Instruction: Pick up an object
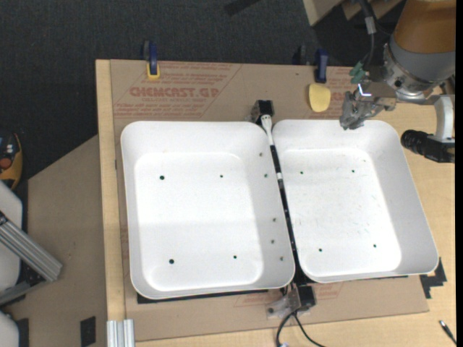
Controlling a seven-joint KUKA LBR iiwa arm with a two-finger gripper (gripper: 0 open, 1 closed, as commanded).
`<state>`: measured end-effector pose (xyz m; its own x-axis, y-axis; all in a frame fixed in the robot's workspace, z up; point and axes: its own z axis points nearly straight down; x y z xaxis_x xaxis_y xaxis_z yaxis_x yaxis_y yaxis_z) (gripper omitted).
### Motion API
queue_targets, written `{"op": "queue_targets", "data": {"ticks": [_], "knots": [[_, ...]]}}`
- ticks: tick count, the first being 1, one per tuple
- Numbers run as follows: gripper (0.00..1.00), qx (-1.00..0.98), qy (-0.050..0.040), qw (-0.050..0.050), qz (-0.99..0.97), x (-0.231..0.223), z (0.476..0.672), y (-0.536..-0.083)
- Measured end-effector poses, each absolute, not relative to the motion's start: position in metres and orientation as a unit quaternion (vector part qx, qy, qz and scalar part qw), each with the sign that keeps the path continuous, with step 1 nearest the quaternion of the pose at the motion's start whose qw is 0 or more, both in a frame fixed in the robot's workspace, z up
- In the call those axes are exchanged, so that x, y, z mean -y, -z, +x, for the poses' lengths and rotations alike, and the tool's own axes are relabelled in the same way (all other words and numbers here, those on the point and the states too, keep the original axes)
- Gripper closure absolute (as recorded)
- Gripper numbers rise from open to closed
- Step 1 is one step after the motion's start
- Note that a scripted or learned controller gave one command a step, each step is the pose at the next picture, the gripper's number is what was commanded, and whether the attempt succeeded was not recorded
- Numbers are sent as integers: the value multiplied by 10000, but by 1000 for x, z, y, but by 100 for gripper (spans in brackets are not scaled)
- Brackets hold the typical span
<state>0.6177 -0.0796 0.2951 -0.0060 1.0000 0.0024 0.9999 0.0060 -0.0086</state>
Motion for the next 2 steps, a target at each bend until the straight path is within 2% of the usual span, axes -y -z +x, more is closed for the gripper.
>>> {"op": "queue_targets", "data": {"ticks": [1, 2], "knots": [[100, 7075, 30, -48, -7067, 88, 622, -373], [100, 7087, -18, 33, -7055, 51, 661, -290]]}}
